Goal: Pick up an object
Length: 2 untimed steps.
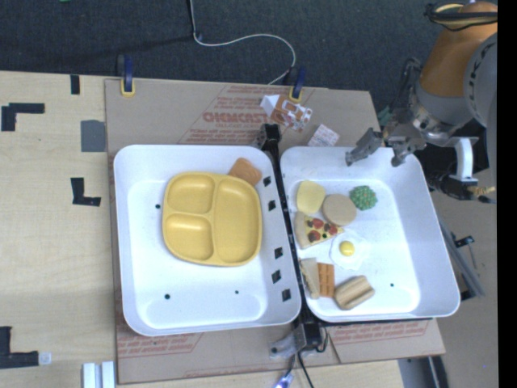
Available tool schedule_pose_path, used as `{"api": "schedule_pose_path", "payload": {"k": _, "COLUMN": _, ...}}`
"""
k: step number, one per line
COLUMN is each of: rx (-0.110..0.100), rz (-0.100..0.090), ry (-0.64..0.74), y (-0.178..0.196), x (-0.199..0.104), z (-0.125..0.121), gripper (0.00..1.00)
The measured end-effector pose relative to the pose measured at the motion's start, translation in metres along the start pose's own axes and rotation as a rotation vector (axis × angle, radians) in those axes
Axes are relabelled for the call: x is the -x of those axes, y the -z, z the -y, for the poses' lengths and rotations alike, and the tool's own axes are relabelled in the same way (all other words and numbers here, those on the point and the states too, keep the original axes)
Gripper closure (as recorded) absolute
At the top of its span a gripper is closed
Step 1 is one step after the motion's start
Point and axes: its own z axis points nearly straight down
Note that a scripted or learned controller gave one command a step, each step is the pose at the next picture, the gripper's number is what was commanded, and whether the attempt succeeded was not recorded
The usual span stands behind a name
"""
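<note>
The right white bin (404,217) holds several toy foods: a yellow cheese piece (309,196), a tan round cookie (339,209), green broccoli (363,197), a pizza slice (315,229), a fried egg (347,249), a sandwich piece with a fries-like strip (318,277) and a hot dog bun (354,291). My gripper (378,151) hangs open over the bin's far right corner, its two dark fingers (361,149) spread apart with nothing between them. It is up and to the right of the broccoli.
The left white bin (137,217) holds a yellow divided plate (213,218), with a brown bread-like piece (245,170) at its far edge. Paper tags (288,113) and a white cable (242,39) lie behind the bins. The arm's grey and orange body (460,63) fills the upper right.
</note>
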Motion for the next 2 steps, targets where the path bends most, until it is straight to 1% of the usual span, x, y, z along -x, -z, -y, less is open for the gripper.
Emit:
{"api": "schedule_pose_path", "payload": {"k": 1, "rx": -0.009, "rz": -0.001, "ry": -0.005, "y": -0.111, "x": 0.039, "z": 0.035, "gripper": 0.0}}
{"api": "schedule_pose_path", "payload": {"k": 2, "rx": 0.003, "rz": 0.0, "ry": 0.004, "y": -0.118, "x": 0.006, "z": -0.018, "gripper": 0.0}}
